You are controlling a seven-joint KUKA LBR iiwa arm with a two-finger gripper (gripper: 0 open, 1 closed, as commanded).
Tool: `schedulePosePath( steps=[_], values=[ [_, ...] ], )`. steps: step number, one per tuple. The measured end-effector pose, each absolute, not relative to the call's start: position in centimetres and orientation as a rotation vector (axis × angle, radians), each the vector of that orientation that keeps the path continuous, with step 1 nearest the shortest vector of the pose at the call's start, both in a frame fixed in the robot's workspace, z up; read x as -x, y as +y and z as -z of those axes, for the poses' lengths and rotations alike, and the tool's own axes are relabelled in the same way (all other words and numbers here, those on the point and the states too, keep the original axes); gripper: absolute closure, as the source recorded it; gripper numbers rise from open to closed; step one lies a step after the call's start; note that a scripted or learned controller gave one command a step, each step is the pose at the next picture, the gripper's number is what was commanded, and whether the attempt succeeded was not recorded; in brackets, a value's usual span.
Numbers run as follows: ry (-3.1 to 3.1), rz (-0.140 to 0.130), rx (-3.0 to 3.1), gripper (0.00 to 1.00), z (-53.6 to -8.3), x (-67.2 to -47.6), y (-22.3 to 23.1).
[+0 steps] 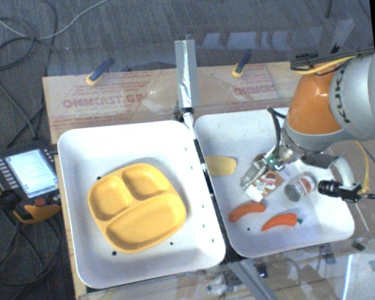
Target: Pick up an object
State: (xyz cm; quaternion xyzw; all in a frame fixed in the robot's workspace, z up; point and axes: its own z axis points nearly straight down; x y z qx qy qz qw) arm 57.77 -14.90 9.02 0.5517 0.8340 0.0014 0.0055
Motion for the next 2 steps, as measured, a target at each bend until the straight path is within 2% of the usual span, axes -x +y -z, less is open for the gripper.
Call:
schedulePosePath(
  steps=[1,2],
  values=[
    [2.604,-0.011,-1.722,1.00,-10.2,-58.1,-14.9],
    [2.668,-0.001,-1.656,1.00,-21.6,-59.2,-6.3]
  ],
)
